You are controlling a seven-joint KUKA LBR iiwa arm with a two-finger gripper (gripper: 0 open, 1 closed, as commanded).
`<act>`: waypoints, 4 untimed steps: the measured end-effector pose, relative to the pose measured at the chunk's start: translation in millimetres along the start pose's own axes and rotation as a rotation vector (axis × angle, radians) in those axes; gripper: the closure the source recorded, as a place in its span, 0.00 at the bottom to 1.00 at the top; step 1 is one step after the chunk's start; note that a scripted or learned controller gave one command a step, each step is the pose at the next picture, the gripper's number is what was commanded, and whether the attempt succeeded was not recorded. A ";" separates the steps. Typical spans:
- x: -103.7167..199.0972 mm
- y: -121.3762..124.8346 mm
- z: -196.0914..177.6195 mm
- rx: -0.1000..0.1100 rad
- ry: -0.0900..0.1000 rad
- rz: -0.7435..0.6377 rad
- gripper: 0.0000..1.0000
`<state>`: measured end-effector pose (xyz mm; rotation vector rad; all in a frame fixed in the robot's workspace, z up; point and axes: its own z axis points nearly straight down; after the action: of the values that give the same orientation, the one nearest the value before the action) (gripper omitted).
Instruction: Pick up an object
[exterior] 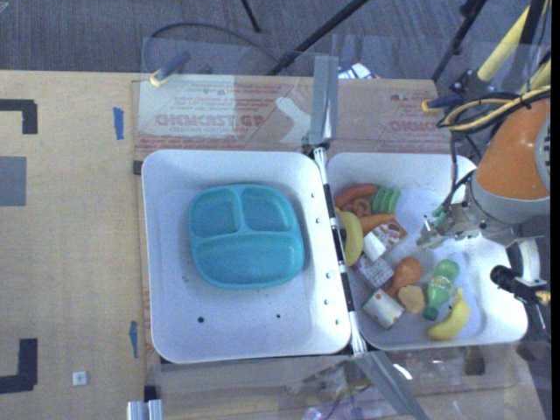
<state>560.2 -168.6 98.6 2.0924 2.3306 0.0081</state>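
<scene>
Hand (437, 232) hovers over right bin (512, 318), toward its far right side; finger state: I cannot tell. Nothing visibly held. Nearest target: green bottle (442, 280), near right corner cluster beside banana (451, 319). I advise vertical descent, fingers straddling bottle, clear of neighbours.

Glossy plastic teal tray (247, 235), smooth white plastic bins (166, 261), matt wood-look bench (70, 252).
</scene>
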 end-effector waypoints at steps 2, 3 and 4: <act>25.1 14.1 -120.7 0.008 0.003 -0.059 0.00; 25.0 15.5 -131.3 0.004 0.000 -0.061 1.00; 25.0 15.5 -131.3 0.004 0.000 -0.060 0.00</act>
<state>571.6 -141.7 229.9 2.0229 2.3951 0.0033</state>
